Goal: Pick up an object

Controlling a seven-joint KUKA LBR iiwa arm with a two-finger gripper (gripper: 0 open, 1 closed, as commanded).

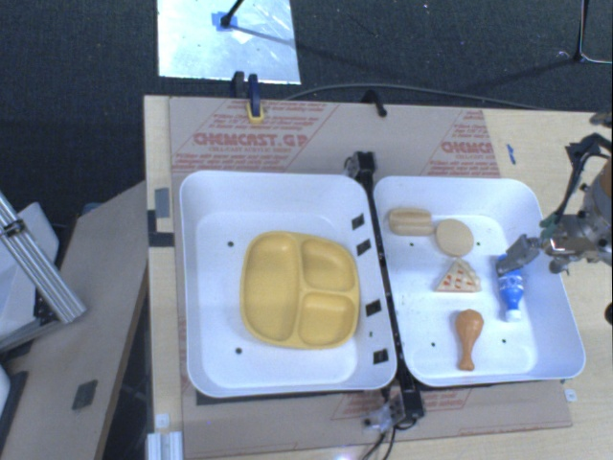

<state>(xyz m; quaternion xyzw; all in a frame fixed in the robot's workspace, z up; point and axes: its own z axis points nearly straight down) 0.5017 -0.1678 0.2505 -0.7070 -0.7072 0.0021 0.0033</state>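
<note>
The left bin (pixel 206 199) holds a yellow divided plate (pixel 300 288) lying flat near its centre. Across the black divider, the right bin (pixel 536 204) carries the smaller things: a tan wooden roll (pixel 410 222) at about ten o'clock in the bin, a round biscuit-coloured disc (pixel 455 237) touching its right end, a pizza slice (pixel 459 278) just below the disc, and a drumstick (pixel 467 335) at six o'clock, lying with its bone end toward the near wall. At three o'clock lies a blue and white tube (pixel 511 292), its long axis running roughly twelve to six.

The gripper (pixel 522 253) sits at the tube's top end, coming in from the right; whether its jaws are spread or pressed together cannot be told from this view, and nothing is seen pinched between them.

The tube looks the likeliest target. To take it well, the arm should centre over the tube's middle rather than its tip, turn the jaws across its narrow width, and descend straight. The bin wall close by at three o'clock leaves little room on that side.
</note>
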